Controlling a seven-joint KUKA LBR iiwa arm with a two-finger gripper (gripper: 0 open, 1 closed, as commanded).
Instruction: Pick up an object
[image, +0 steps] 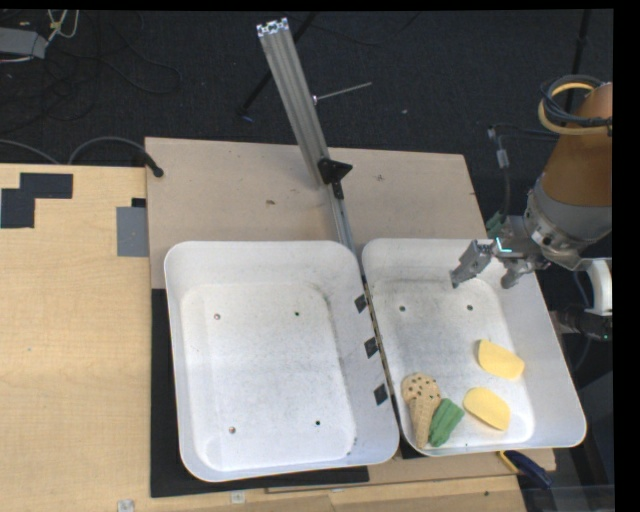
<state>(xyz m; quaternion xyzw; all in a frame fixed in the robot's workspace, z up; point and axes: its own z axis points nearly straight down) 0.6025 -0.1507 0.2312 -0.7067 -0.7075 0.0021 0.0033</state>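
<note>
Hovering spread wide and empty over the right bin (520, 300) – the gripper (492, 268); below lie two smooth yellow lumps (499, 360), a speckled biscuit (421, 392), a green wedge (446, 421)

The carrying surface is a flat tan fibreboard bench top (250, 190). Two shallow white plastic bins rest directly on it, side by side. The left white bin (265, 360) occupies the bench centre. The right white bin (440, 290) sits just beside the left bin, their inner rims touching along a row of small black clips (368, 345). A slanted grey aluminium extrusion post (300, 110) rises from the bench behind the left bin's far right corner.
</note>
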